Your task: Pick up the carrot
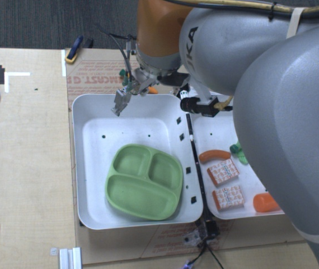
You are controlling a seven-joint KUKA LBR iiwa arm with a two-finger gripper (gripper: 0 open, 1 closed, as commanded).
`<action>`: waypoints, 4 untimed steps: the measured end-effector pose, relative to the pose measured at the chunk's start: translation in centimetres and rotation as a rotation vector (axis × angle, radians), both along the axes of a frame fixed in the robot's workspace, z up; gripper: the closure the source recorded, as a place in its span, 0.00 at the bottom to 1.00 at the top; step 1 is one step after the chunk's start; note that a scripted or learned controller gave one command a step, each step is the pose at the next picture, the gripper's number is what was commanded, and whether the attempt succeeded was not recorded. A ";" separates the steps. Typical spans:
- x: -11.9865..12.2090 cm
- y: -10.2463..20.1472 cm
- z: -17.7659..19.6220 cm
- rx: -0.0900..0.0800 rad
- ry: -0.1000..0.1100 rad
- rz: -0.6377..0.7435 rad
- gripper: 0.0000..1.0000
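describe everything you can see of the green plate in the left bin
The green divided plastic plate is a rounded-square tray with three compartments: two smaller ones at the far side and one wide one nearest the camera. It looks matte and holds nothing. It lies flat, slightly turned, on the floor of the left shallow white bin, toward its near right corner, apart from the gripper.

Green divided plate [145, 182] in white left bin [92, 150]; orange carrot [214, 156], two red-and-white patterned packets [223, 171], white right bin [207, 130]; grey arm [271, 77], orange band [162, 21]; tan counter [25, 167].
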State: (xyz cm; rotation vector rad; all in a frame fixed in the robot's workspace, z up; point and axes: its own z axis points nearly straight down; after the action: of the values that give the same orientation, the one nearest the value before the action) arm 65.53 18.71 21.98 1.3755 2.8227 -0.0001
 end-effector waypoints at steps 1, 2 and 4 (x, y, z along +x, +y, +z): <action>-0.4 1.1 3.0 0.000 0.000 -0.472 0.00; 0.4 1.9 5.4 -0.001 0.001 -1.035 0.00; -1.2 3.8 20.3 0.004 -0.001 -1.990 0.00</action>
State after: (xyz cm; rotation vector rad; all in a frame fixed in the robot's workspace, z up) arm 64.32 22.49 42.29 3.1180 0.3834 0.0029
